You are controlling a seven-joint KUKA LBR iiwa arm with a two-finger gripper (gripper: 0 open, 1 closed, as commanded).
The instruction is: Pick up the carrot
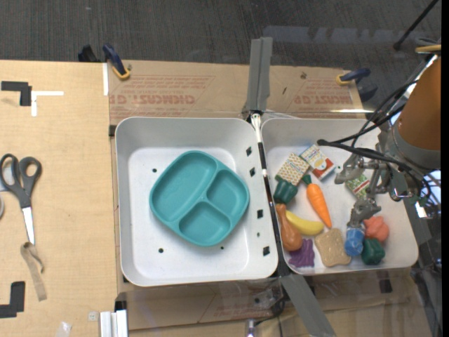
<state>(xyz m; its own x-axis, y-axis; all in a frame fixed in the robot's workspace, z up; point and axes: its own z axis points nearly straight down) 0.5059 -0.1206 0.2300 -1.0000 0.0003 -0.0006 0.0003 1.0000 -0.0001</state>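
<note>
2 shallow white plastic bins are observed side by side on the tabletop (56,188). The left bin (133,258) contains a teal 3-compartment plastic plate (200,199).

The right bin (400,258) contains the orange toy carrot (318,201), which is found lying near the bin's centre, its green top toward the far side and its tip toward the near side. A yellow toy banana (304,222) is noted just beside it on the near left, and a tan toast slice (332,248) nearer the front wall. A purple grape cluster (302,255), a blue block (354,242), a green toy (373,251) and 2 small printed cartons (306,163) are also recorded.

The metal two-finger gripper (365,206) is seen over the right part of the right bin, apart from the carrot. Whether the fingers are released or clenched cannot be told; nothing is seen between them.

A pair of grey-handled scissors (21,181) is noted on the tabletop at the left.
</note>
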